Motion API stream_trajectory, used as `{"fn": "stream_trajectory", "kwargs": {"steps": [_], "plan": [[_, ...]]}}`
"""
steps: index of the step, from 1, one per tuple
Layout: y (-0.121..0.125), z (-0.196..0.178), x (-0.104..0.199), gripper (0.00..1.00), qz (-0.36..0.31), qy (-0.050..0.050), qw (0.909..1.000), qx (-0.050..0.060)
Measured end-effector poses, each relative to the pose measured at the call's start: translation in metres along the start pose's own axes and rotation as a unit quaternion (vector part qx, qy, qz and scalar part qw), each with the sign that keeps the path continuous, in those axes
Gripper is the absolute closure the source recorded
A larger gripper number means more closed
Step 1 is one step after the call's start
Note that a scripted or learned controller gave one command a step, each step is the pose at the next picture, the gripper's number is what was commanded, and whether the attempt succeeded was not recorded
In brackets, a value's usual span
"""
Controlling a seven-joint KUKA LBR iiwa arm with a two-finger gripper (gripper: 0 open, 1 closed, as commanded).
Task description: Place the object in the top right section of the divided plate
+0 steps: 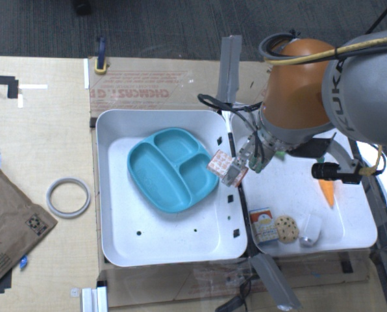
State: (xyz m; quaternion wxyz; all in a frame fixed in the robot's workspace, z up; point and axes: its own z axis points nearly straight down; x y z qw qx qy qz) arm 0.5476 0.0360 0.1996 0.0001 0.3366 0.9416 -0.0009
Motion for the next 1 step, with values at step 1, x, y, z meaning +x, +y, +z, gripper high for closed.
{"fn": "stream_trajectory", "kwargs": {"steps": [1], "plan": [[-0.0509, 0.0086, -0.0015, 1.0, -0.023, 0.0, 0.9997, 0.0]]}}
